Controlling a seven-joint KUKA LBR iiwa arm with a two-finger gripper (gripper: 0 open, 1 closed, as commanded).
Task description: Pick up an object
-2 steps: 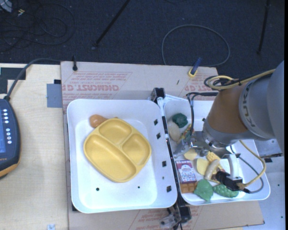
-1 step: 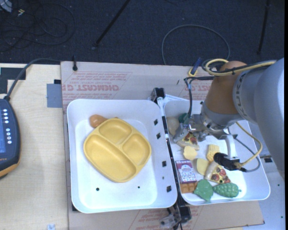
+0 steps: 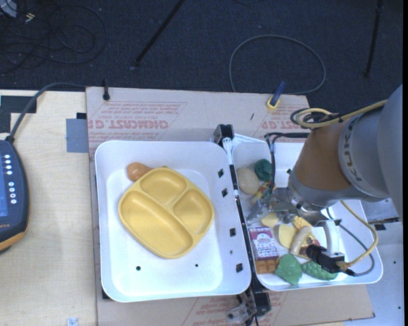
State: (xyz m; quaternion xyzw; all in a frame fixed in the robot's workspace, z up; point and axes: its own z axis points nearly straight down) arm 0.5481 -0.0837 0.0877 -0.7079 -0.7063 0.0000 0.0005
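**Arm low over right bin, gripper state unreadable**

Cardboard sheet [image 3: 190, 117] covers the bench under two white bins; dark floor with cables lies beyond, and a handheld pendant [image 3: 1, 192] sits at far left.

Left bin [image 3: 115, 250] holds a yellow divided tray [image 3: 164, 211], tilted diagonal. An orange object [image 3: 137, 171] lies at the tray's upper-left edge, partly hidden by it.

Right bin [image 3: 374, 270] holds a heap of small objects: a dark green piece [image 3: 263, 169] and a pale rounded one [image 3: 247, 178] near the top, a red-and-white packet [image 3: 262, 242] by the divider, yellow pieces [image 3: 289, 234] mid-bin, two green pieces [image 3: 290, 269] along the lower edge.

Arm [image 3: 353, 158] enters from the right, orange band above the wrist, reaching down into the right bin's upper half. Gripper [image 3: 275, 199] sits among the clutter there; cannot tell whether it is open, closed, or on anything. No object is seen lifted.
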